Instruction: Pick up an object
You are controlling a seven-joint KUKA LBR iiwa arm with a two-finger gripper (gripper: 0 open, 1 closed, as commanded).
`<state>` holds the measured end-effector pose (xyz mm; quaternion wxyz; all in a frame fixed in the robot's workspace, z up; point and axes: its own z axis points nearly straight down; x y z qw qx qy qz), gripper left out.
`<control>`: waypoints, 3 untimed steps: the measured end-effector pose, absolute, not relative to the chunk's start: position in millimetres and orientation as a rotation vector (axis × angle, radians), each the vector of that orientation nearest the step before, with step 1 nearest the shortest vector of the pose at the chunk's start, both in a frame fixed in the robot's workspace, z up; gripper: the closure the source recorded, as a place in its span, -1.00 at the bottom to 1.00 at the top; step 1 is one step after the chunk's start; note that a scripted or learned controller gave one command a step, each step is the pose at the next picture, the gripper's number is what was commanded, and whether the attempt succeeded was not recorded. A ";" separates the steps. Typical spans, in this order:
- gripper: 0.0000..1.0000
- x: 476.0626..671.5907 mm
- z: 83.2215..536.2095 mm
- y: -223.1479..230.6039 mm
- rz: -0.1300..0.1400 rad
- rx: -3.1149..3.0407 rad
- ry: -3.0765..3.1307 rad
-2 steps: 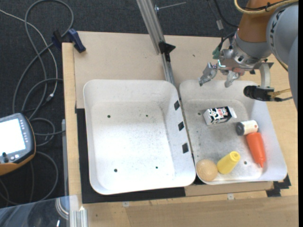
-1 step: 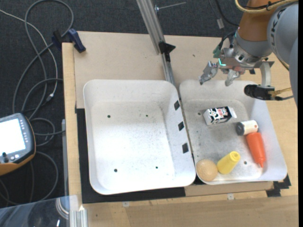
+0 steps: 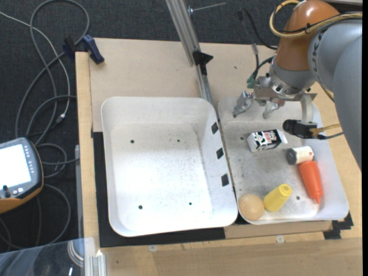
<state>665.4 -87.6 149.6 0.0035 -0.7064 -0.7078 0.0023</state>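
White plastic made up both shallow bins, the left bin (image 3: pixel 118 119) and the right bin (image 3: pixel 333 209) sitting side by side on a pale wooden bench (image 3: pixel 144 68). The grey arm (image 3: pixel 339 45), with its orange band (image 3: pixel 302 19), reached in from the right, and the gripper (image 3: pixel 252 112) hung over the far left corner of the right bin. Its two fingers (image 3: pixel 241 104) stood apart, with bare bin floor showing between them; whether the tips touched that floor could not be told. All the loose objects lay in the right bin. A small black-and-white carton (image 3: pixel 266 140) lay on its side just in front of the gripper, apart from the fingers. To its right a short white cylinder (image 3: pixel 300 154) rested against the thick end of an orange carrot (image 3: pixel 312 180), which pointed toward the near edge. Near the front wall a yellow bottle (image 3: pixel 277 198) lay tilted just beside a round tan ball (image 3: pixel 251 206) in the near left corner. Three small black tabs (image 3: pixel 219 152) ran along the seam between the bins. A slanted metal rail (image 3: pixel 183 30) rose from the bench behind them, a blue clamp (image 3: pixel 92 48) gripped the bench's far left corner, and a handheld control pad (image 3: pixel 17 174) lay on the dark floor to the left, among grey cables (image 3: pixel 52 102).
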 end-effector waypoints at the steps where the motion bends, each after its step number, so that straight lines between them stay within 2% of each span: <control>1: -1.00 664.0 96.3 -86.6 0.008 -2.215 -2.217; 2: 1.00 666.7 112.1 -86.3 -0.002 -2.220 -2.222; 3: 1.00 666.7 177.5 -87.1 -0.009 -2.225 -2.228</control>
